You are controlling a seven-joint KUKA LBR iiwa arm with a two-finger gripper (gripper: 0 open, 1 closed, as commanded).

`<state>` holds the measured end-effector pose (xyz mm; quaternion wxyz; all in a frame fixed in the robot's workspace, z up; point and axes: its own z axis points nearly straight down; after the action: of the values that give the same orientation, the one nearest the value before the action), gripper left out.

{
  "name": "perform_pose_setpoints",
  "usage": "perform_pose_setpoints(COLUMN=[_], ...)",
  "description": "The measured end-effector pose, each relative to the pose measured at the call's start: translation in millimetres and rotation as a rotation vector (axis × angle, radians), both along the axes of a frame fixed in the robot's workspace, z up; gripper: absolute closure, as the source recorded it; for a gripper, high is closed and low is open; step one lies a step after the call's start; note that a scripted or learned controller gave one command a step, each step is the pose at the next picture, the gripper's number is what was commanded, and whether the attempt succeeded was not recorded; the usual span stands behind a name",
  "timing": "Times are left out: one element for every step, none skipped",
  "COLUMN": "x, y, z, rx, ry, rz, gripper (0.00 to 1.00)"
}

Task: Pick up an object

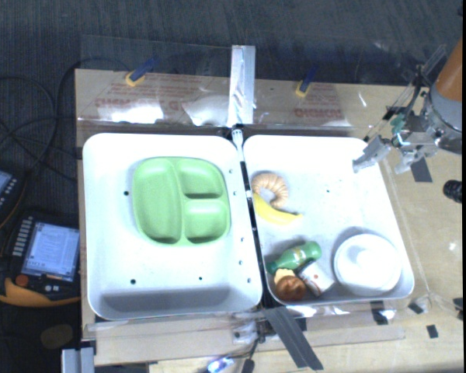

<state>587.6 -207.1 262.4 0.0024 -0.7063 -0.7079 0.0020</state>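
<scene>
The right bin (334,196) holds a croissant (269,185), a yellow banana (275,212), a green bottle (296,256), a small brown-and-red item (299,284) and a white bowl (364,263). My gripper (390,151) hovers over the bin's upper right corner, well away from all of these, with nothing visible between its fingers. The orange-banded arm (450,84) enters from the upper right.
The left bin (109,239) carries a green divided plate (181,200). A metal divider (241,92) runs between the bins. Blue-and-yellow clamps (140,71) hold plastic sheeting at the back. Tablets and cables (43,247) lie off the bench at left.
</scene>
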Motion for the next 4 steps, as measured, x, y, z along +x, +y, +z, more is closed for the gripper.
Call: perform_pose_setpoints(x=[31.5, -58.1, -20.8, -74.7], y=[-14.7, -8.1, 42.6, 44.0], z=[-111.1, -172.8, -173.1, -172.5], rx=[0.000, 0.006, -0.006, -0.009], ry=[0.000, -0.022, -0.019, -0.023], rz=[0.177, 0.426, 0.512, 0.442], gripper=[0.00, 0.00, 0.00, 0.00])
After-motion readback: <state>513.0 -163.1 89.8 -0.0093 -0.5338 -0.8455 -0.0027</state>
